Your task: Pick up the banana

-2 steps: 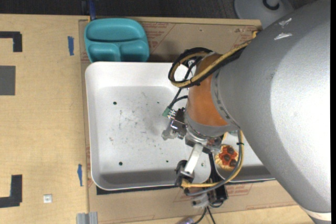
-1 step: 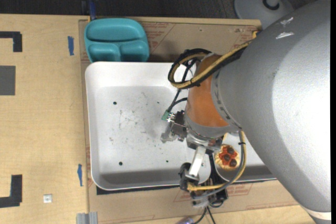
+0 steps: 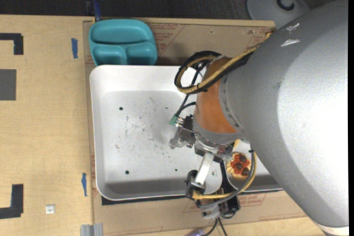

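The arm's tool (image 3: 180, 135) hangs over the white bin (image 3: 127, 119); a teal tray (image 3: 123, 41) sits beside its far edge.

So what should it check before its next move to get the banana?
1. Place of the banana known: cannot tell; the arm covers the right side.
2. The tool above the white bin: ok.
3. Tool holding anything: cannot tell.
4. The teal tray away from the tool: ok, it is beyond the bin's far rim.
5. The orange-brown thing under the arm identified: cannot tell.
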